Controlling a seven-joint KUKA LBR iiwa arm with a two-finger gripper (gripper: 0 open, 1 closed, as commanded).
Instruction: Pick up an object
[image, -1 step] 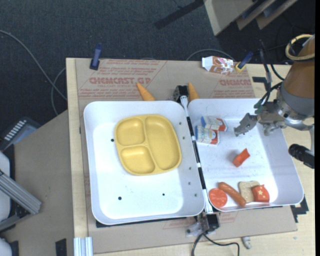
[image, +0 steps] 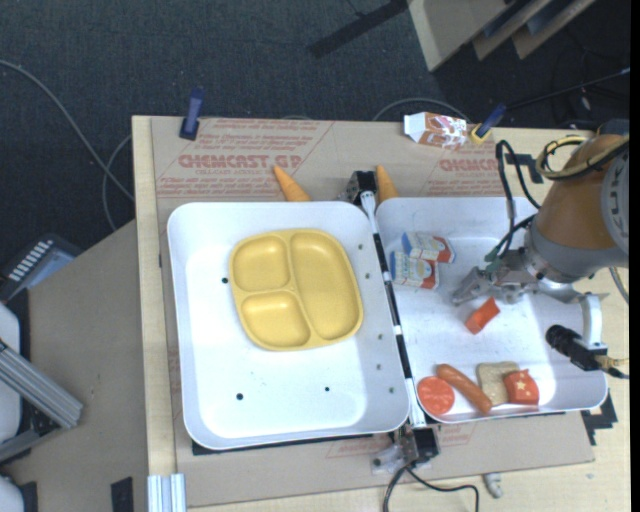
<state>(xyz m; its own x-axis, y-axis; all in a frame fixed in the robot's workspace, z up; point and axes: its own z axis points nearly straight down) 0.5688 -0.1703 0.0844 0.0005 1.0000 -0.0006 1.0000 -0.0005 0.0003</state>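
Where the hand (image: 487, 287) is positioned low in the right bin (image: 450, 215), the red block (image: 482, 316) is found just beside and below its fingertips, long axis tilted diagonally. Finger spread cannot be told; nothing is seen held.

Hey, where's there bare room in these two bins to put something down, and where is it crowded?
Most open: the left bin floor below and left of the yellow divided plate. In the right bin, a bare patch lies between the carton and the sausage. Crowded: the gripper over the orange piece, and the food along the bottom edge.
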